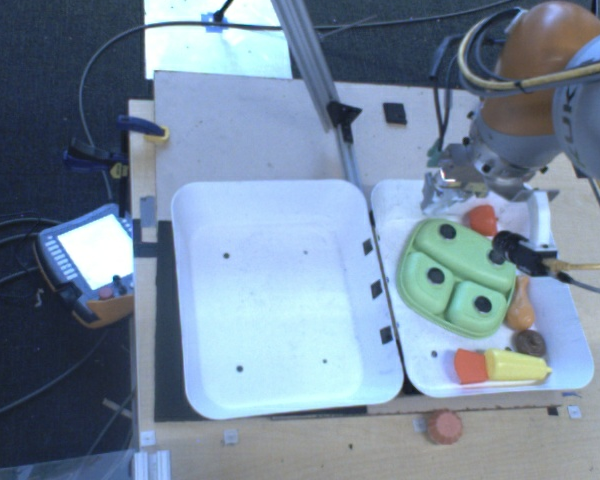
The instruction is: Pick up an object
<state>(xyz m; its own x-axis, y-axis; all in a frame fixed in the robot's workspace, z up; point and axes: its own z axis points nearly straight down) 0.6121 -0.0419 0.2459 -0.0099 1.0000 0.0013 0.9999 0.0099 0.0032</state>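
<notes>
Left bin (280,288): white moulded plastic, shallow, rounded corners. Right bin (580,353): same make, crowded. Green tray (458,273): glossy, lumpy, three dark dimples, mid-bin. Red block (469,366) touching yellow piece (516,367), near front wall. Red ball (481,219): just beside gripper (442,190), likeliest target. Gripper: low over back corner, finger spread not discernible, nothing visibly held.

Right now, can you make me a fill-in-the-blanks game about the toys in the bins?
1. The big green tray lies in the ____ bin.
2. Next to the yellow piece sits a small ____ block.
3. The gripper hovers over the far ____ corner of the bin that holds the toys.
4. The round reddish disc rests on the bench, ____ the bins.

Missing words: right; orange; left; outside
</notes>
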